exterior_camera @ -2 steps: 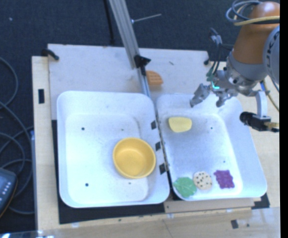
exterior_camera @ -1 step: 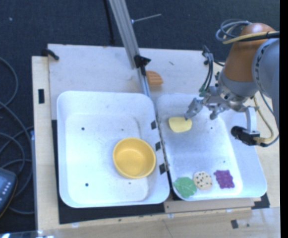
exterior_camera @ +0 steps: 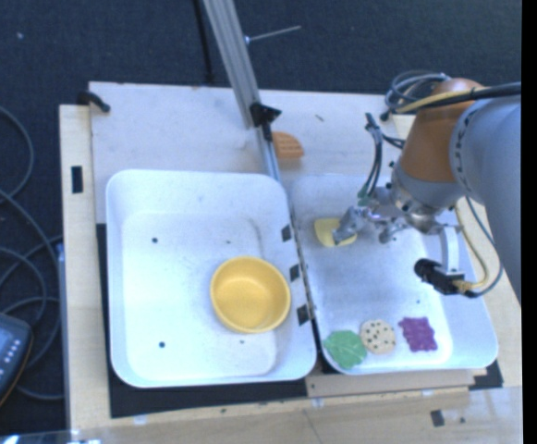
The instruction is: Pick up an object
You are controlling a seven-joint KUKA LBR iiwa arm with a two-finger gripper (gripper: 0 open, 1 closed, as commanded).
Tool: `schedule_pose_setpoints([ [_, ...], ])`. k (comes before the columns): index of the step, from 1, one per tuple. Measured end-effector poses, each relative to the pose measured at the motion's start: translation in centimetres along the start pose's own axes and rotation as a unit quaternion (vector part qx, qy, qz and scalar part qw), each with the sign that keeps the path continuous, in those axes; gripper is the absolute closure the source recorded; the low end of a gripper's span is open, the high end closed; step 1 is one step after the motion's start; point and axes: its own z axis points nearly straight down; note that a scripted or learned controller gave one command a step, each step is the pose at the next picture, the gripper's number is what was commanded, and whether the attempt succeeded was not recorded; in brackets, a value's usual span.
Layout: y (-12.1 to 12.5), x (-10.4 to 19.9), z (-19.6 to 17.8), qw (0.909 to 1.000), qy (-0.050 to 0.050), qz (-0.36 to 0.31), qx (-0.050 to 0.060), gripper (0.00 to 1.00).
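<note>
Presumably the target is the pale yellow piece (exterior_camera: pixel 329 232), the nearest loose thing to the end effector (exterior_camera: pixel 365 222): it lies on the floor of the right bin (exterior_camera: pixel 462 336), close to that bin's far-left corner, touching or just short of the tool's leftmost tip. Whether the piece sits between the fingers or merely beside them cannot be told; the wrist hardware and cables blur together there, so the tool's opening is not readable and no hold can be claimed. The arm (exterior_camera: pixel 439 155) comes in from the right with its orange section above the wrist and the tool low over the bin floor, which fits a grasp attempt at floor level rather than a transit pose. Toward the viewer from the end effector, along the near edge of the same bin, lie three flat items in a row, well apart from the tool: a green piece (exterior_camera: pixel 345 348), a speckled cookie (exterior_camera: pixel 377 336) and a purple piece (exterior_camera: pixel 419 333). Their position by the wall looks like scatter, not arrangement. Left of the end effector, across the divider, the left bin (exterior_camera: pixel 148 211) carries a yellow bowl (exterior_camera: pixel 250 293), upright, mouth up. Beyond the tool, on the desk (exterior_camera: pixel 176 118) outside both bins, an orange object (exterior_camera: pixel 287 146) rests beside the slanted metal rail (exterior_camera: pixel 236 54), out of play.
</note>
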Motion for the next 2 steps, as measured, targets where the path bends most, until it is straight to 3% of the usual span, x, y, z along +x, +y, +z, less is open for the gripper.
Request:
schedule_pose_setpoints([
  [1,0.0,-0.2,1.8,1.0000,-0.001,0.001,-0.002,0.00],
  [2,0.1,-0.2,0.6,1.0000,0.000,0.004,-0.005,1.00],
])
